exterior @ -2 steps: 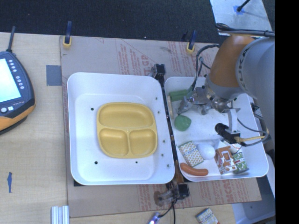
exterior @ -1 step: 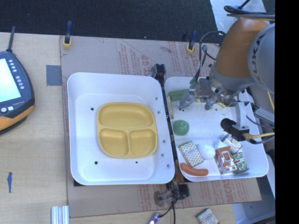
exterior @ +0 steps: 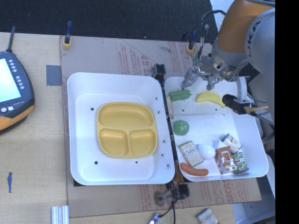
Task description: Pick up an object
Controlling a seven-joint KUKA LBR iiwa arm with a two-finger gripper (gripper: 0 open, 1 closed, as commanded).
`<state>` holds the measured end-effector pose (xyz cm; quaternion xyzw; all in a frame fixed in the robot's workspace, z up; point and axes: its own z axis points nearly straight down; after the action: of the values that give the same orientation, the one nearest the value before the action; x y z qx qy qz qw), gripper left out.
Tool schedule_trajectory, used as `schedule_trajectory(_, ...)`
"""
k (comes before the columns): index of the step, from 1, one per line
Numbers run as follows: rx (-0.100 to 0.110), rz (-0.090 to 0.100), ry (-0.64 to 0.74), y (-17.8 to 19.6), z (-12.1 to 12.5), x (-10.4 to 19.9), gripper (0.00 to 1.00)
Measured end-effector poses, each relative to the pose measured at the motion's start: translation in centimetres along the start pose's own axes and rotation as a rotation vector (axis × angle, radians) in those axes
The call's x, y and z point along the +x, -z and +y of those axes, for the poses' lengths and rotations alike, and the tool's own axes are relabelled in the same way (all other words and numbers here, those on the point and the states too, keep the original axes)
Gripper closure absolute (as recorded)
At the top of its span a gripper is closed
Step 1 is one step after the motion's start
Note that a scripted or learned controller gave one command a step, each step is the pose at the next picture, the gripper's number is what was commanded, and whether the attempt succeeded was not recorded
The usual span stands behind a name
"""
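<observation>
Arm over right bin's far end, nothing grasped yet.

Left bin holds a yellow divided tray; right bin holds the small stuff. Gripper hangs with fingers spread apart, empty, above the gap between the green pickle-shaped piece and the banana, both at the far end of the right bin. Banana looks the likeliest target (a guess): small, curved, yellow, probably light rigid plastic, smooth so could slip; best pinched across its thick middle. Nearer the camera: green ball, patterned packet, white egg shape, cartons, sausage.
</observation>
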<state>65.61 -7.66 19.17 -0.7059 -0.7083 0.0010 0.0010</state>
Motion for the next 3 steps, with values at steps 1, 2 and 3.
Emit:
schedule_trajectory(1, 0.003, 0.001, 0.0, 0.0, 0.0, 2.7, 0.0)
schedule_trajectory(2, 0.004, -0.002, 0.001, -9.6, -0.1, -1.8, 0.0)
schedule_trajectory(3, -0.001, 0.0, 0.0, 0.1, 0.0, -4.3, 0.0)
